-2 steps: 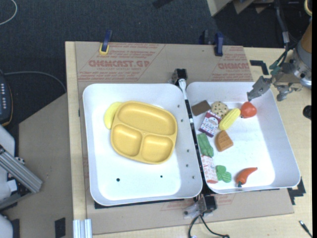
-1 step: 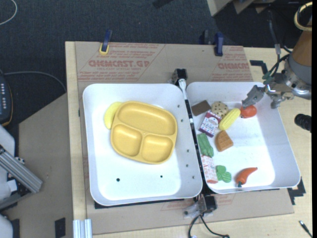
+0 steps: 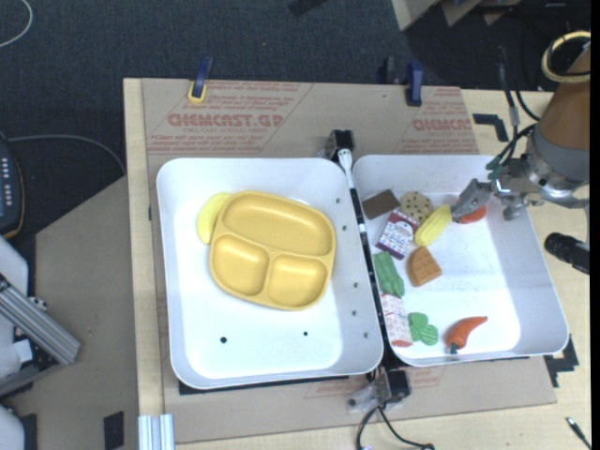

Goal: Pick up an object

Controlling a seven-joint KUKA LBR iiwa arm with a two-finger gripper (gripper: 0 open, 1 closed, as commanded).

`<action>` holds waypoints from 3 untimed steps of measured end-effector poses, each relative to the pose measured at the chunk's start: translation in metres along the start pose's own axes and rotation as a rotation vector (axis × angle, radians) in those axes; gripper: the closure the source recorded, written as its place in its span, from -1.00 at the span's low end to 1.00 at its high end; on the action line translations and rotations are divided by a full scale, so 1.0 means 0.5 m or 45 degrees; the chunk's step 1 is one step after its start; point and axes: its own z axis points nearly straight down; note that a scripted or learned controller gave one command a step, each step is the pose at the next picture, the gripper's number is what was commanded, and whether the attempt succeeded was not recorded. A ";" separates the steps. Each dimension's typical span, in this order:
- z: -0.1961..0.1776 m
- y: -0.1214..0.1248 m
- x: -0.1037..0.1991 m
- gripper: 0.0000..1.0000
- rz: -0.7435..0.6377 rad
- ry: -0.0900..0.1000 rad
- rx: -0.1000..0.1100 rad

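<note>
The gripper [image 3: 489,202] hangs over the right bin [image 3: 525,279], near its far right corner, and its grey fingers look spread, one tip touching a small red piece [image 3: 470,216]; nothing sits clamped between them. That bin's right half is bare white floor, lots of room; the toys crowd its left side. I count one yellow corn cob [image 3: 432,225], one round speckled cookie [image 3: 415,203], one brown flat block [image 3: 379,203], one printed little box [image 3: 397,234], one orange waffle-textured piece [image 3: 424,267], one red chili pepper [image 3: 466,330], two green bits. The left bin [image 3: 187,279] holds one glossy yellow divided plate [image 3: 272,249], three compartments, leaving open floor along the near edge.
</note>
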 end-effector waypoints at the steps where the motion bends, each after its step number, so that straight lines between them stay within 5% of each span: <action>1: 0.085 0.006 0.011 -1.00 -0.001 0.001 0.000; 2: 0.171 0.016 0.013 -1.00 -0.001 0.005 -0.012; 3: 0.145 0.018 0.010 1.00 -0.002 -0.003 -0.021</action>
